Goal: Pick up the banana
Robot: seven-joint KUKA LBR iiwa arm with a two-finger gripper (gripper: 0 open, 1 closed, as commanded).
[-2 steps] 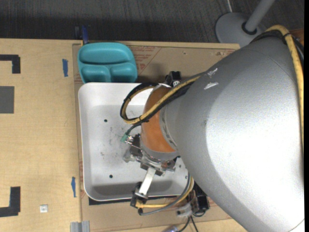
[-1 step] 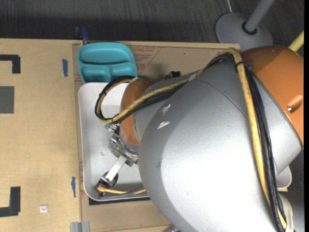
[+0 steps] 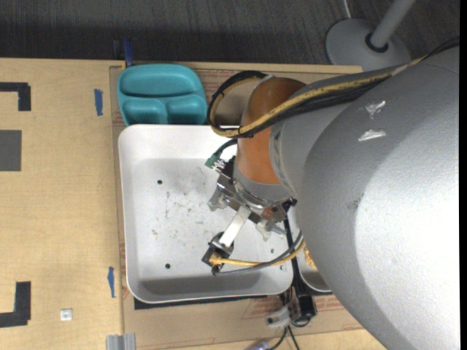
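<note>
Hidden parts first. The arm (image 3: pixel 365 195) covers the ground right of the white bin (image 3: pixel 157 217). Its grey bulk lies over the second bin (image 3: pixel 315 279), of which a pale corner shows just off the white bin's lower right corner. Where the banana lies I cannot tell. The arm itself is cut off at the right and bottom edges.

Pose: the arm comes in over the white bin's right wall. The orange band (image 3: pixel 263 130) sits over the bin's upper right part, with the wrist turned down into the bin. The claw (image 3: pixel 244 208) hangs over the bin's right half, close above its floor. It is seen from behind, with wrist hardware in the way, so open or closed I cannot tell.

The left half of the bin floor is scuffed, with dark specks. A teal tray (image 3: pixel 162 93) touches the bin's far rim (two hollows along its near side). The tan table (image 3: pixel 58 195) runs left of the bin, with blue tape marks (image 3: pixel 98 100) near the bin's left corners.
</note>
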